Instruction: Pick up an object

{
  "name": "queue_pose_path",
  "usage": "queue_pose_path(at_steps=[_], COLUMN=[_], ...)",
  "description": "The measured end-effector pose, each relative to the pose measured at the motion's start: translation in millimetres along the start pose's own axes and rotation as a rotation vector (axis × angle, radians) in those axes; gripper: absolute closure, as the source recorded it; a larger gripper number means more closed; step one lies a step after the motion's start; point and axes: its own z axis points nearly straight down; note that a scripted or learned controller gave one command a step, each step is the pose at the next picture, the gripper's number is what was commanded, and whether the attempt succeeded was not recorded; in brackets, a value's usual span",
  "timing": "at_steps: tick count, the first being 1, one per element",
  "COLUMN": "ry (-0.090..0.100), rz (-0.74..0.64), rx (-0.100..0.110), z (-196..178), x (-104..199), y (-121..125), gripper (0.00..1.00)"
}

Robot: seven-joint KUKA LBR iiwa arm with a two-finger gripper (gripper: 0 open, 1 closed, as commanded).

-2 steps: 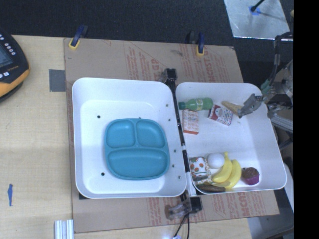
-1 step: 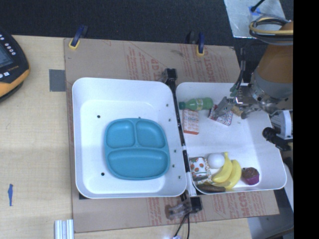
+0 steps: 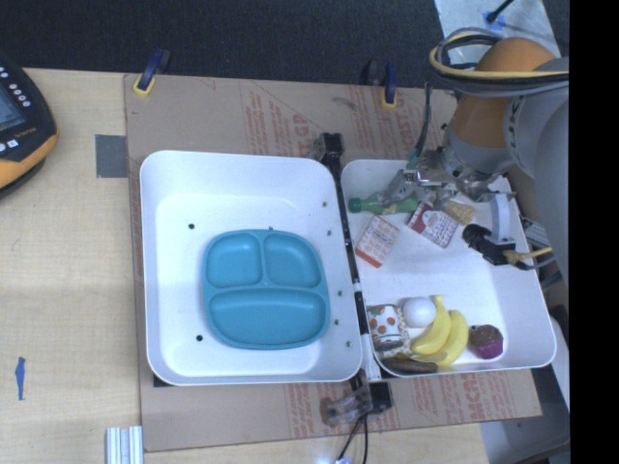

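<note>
The end effector (image 3: pixel 418 188) hangs low over the right bin's (image 3: pixel 527 303) far end, above a green object (image 3: pixel 372 202); its opening cannot be told.

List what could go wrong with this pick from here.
1. The hand sits low at the right bin's far wall amid a green item and packets; it may nudge them or graze the wall.
2. The banana, egg and purple item crowd the near corner, so a grasp there may catch a neighbour.
</note>
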Motion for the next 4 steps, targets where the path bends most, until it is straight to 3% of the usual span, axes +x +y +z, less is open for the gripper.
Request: queue_pose_path(at_steps=[1, 2, 3, 4], ry=[0.002, 0.005, 0.005, 0.007], rz=[-0.001, 0.002, 0.005, -0.007], rx=[0.025, 0.018, 0.016, 0.005], z=[-1, -32, -44, -125], x=[-1, -22, -70, -4], y=[-6, -78, -112, -96], gripper=[1.0, 1.0, 1.0, 1.0])
